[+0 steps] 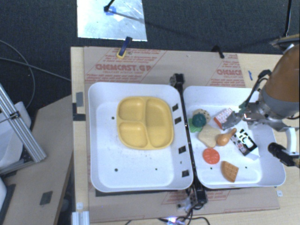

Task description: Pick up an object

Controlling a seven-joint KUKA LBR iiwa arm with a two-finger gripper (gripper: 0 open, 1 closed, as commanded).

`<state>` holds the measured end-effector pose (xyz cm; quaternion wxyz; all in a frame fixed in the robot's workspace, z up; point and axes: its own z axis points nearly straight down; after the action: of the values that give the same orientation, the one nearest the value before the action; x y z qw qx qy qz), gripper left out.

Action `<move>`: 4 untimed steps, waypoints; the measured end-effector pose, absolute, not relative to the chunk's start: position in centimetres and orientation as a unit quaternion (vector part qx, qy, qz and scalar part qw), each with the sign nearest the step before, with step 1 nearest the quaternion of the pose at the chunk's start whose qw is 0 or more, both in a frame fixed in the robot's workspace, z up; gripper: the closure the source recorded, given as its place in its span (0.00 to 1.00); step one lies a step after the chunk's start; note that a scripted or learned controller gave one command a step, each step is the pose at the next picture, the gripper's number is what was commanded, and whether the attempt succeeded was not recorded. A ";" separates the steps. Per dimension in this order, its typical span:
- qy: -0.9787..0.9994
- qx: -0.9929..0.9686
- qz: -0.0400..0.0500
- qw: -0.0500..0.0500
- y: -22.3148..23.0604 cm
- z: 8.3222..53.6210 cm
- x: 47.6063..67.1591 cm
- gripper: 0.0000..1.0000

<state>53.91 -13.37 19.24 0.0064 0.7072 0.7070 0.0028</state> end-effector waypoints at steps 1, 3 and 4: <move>0.707 0.707 0.000 -0.001 -11.4 18.4 48.5 0.00; 0.711 0.703 0.003 0.001 1.5 29.4 49.3 0.00; 0.707 0.707 -0.002 -0.002 -0.6 21.5 49.2 0.00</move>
<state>49.18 -0.62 21.55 -0.0017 0.7074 0.7068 -0.0019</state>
